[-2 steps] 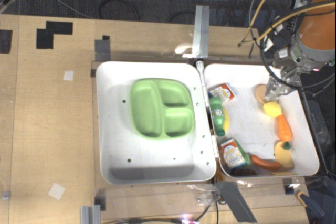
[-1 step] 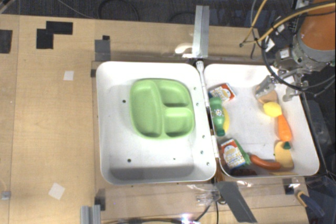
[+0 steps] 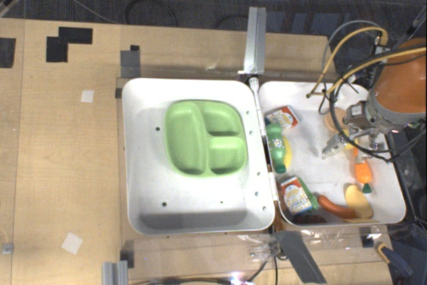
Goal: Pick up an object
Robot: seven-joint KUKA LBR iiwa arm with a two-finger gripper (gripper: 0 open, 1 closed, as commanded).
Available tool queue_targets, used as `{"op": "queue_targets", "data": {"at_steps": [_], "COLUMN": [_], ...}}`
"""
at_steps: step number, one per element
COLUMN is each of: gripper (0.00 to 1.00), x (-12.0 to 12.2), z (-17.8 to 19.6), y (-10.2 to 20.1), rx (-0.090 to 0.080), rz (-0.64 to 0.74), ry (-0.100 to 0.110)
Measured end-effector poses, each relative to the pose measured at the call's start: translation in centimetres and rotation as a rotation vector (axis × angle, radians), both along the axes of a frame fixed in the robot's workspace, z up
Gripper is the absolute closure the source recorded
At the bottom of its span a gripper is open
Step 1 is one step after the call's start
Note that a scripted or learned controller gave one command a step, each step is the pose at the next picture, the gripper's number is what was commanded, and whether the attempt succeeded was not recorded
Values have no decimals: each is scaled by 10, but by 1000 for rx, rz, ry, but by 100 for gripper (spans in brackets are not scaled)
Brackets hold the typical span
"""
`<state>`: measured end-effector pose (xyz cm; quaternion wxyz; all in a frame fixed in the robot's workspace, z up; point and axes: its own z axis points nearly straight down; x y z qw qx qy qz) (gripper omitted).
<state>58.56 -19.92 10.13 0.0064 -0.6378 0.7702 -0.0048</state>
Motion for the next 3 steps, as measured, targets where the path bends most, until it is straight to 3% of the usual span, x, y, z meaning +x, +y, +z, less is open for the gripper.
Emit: {"op": "queue_targets", "data": {"at_steps": [1, 2, 3], "gripper": [0, 0, 0], "x": [-50, 62, -40], "z": [-9, -13, -11], "y": [4, -3, 18], "rx": [7, -1, -5], "rz": [53, 198, 251], "ry": [-8, 4, 7]}}
